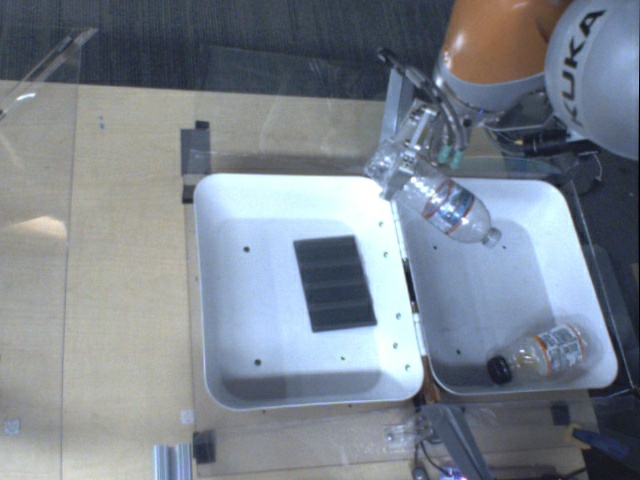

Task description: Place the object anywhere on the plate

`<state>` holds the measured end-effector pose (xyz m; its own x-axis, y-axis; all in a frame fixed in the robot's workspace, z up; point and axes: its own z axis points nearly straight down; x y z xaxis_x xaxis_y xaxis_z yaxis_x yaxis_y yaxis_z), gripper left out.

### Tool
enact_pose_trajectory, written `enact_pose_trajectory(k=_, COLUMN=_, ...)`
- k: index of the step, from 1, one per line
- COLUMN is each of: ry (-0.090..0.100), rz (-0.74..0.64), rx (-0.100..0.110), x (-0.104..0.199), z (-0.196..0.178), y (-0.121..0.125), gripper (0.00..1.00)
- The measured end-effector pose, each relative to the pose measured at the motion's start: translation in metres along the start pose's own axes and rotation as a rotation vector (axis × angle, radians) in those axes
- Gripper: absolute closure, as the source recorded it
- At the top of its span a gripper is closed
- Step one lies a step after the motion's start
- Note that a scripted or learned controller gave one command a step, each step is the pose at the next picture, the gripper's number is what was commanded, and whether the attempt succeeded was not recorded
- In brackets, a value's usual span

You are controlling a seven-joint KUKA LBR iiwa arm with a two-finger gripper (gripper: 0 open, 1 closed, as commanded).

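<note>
From above, we see the claw (405, 173) at the far edge where the two bins meet, closed on the base of a clear plastic bottle (450, 210) that tilts down and rightward over the right bin (560, 268), cap end lowest. The dark ribbed plate (334, 282) lies flat near the middle of the left bin (230, 298), with bare white floor open all around it up to the raised rims. A second bottle (540, 353) with a dark cap lies on its side against the right bin's near wall, well apart from the claw. The pale wooden counter (100, 268) stretches open to the left; dark carpet (200, 8) lies beyond its far edge.
</note>
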<state>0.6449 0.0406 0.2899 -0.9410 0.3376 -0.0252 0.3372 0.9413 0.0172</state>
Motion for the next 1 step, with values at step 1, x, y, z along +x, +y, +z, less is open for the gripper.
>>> enact_pose_trajectory(k=1, ry=-0.008, rz=-0.001, rx=-0.006, x=-0.0015, z=-0.0127, y=0.0021, gripper=1.00)
